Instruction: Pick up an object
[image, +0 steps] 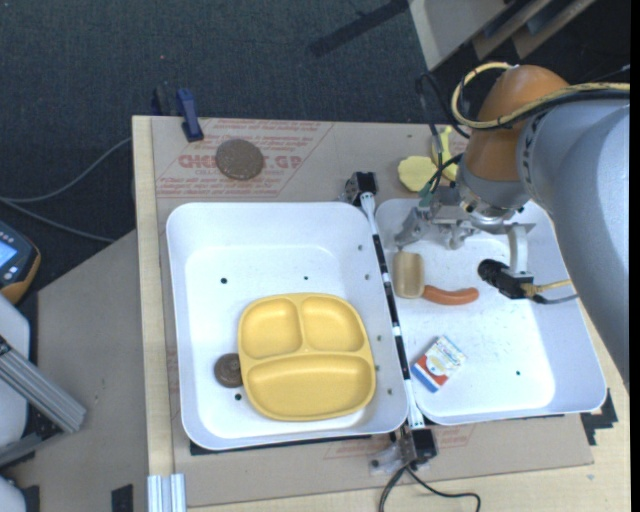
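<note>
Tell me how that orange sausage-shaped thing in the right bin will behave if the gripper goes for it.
The orange sausage-shaped thing is slim and rounded, so it may roll or squirt sideways under a pinch. It looks glossy, possibly slippery. It lies against the tan block, which might shift with it. It is likely light.

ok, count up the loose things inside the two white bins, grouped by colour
Yellow: 1, the divided tray
Brown: 1, the round disc
Tan: 1, the block
Orange: 1, the sausage
Red, white and blue: 1, the packet
Total: 5
</note>
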